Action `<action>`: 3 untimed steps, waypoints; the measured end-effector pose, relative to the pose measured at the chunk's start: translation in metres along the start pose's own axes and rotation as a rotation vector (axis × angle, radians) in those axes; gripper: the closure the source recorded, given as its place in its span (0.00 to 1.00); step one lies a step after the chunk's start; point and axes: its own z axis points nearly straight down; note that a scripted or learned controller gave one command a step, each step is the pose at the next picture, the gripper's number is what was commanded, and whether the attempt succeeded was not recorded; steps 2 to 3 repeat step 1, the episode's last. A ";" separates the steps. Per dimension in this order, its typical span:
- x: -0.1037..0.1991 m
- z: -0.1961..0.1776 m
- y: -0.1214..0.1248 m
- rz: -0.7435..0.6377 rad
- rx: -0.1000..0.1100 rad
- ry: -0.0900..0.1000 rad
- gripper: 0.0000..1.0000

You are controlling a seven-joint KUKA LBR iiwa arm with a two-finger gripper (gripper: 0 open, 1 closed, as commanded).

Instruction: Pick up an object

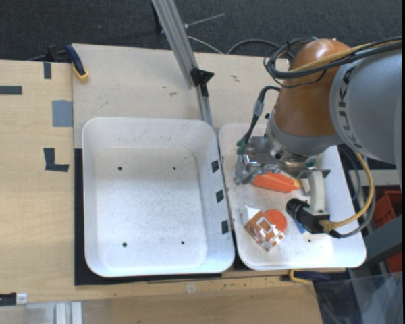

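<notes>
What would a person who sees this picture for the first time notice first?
First the big grey arm with its orange band, which reaches in from the right and hangs over the right bin. Below it in that bin lie a long orange object and a round orange one beside a small clear packet. The left bin is a wide white surface with only dark specks.

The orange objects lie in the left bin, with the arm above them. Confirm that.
Not quite. The orange objects lie in the right bin, not the left bin. The arm does reach over them there, as the camera view shows.
</notes>
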 end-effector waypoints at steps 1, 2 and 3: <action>0.051 0.001 -0.014 0.000 0.000 -0.001 1.00; 0.051 0.001 -0.014 0.000 0.000 -0.001 1.00; 0.051 0.001 -0.014 0.000 0.000 -0.001 1.00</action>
